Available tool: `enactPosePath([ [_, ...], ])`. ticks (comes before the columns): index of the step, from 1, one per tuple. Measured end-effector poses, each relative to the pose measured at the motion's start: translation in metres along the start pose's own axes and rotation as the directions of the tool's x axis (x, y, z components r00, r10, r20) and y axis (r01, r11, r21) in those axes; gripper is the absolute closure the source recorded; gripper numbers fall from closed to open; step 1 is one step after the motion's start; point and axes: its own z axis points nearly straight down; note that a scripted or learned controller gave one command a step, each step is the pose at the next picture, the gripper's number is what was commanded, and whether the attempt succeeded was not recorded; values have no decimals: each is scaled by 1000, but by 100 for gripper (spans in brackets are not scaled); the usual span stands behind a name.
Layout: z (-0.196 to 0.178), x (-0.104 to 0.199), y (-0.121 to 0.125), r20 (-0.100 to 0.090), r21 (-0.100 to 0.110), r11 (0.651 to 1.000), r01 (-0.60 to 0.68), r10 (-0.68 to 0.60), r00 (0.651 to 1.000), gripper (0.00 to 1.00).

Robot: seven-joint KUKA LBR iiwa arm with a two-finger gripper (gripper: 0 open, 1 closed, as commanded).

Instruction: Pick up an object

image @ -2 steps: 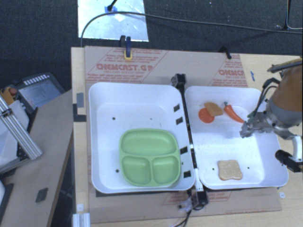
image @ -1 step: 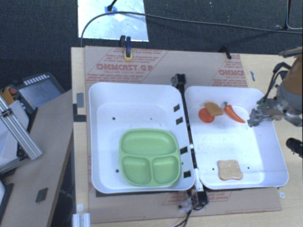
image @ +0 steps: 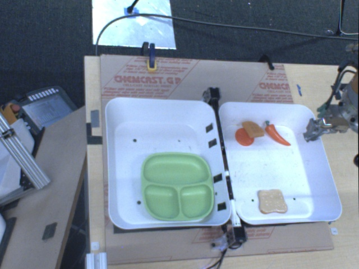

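Orange carrot (image: 277,134) lying diagonally, tip toward lower right, green stem upper left; jaws' (image: 314,129) state impossible to tell.

You're looking down on a pale wooden bench (image: 92,77) covered by a brown protective sheet (image: 190,74) printed with red lettering. Beyond the bench, the floor is dark carpet (image: 252,4), with a shiny metal plate (image: 133,15) lying on it and a black cable (image: 247,28) trailing across. Left of the bench stands a lower grey table (image: 50,178) carrying an aluminium rail (image: 22,156).
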Motion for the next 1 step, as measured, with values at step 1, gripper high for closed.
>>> enactPosePath([
  [1,-19,0,1,-1,3,1000,0,0,1000,100],
])
